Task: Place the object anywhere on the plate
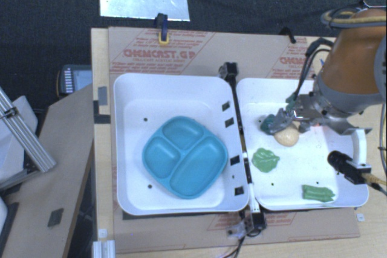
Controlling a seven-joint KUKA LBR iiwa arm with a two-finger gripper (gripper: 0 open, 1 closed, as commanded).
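Desk (103, 148): a pale wooden surface is seen from above at a slant, carrying a printed cardboard sheet (181, 52) on which two shallow white bins are set side by side.
Left bin (130, 99): a blue plate (184, 156) with three compartments is held near the middle of its floor, turned at an angle to the bin walls.
Right bin (344, 196): three small items and the end of the arm are contained here.
Arm (354, 63): a grey body with an orange band is shown reaching in from the right edge, above the upper part of the right bin.
Gripper (277, 124): the dark jaws are lowered at the upper left of the right bin, just beside a beige rounded object (287, 138); contact cannot be made out.
Jaws: whether they are apart or together cannot be told, since they are viewed as a small dark blur.
Beige rounded object: it is resting on the right bin floor, immediately below and right of the jaws, well apart from the plate.
Green rounded object (265, 160): it is placed on the bin floor below the beige one, near the wall shared by the bins.
Green flat object (318, 193): it is laid near the lower right corner of the right bin.
Black clamps (230, 70): the bins are joined at their shared edge.
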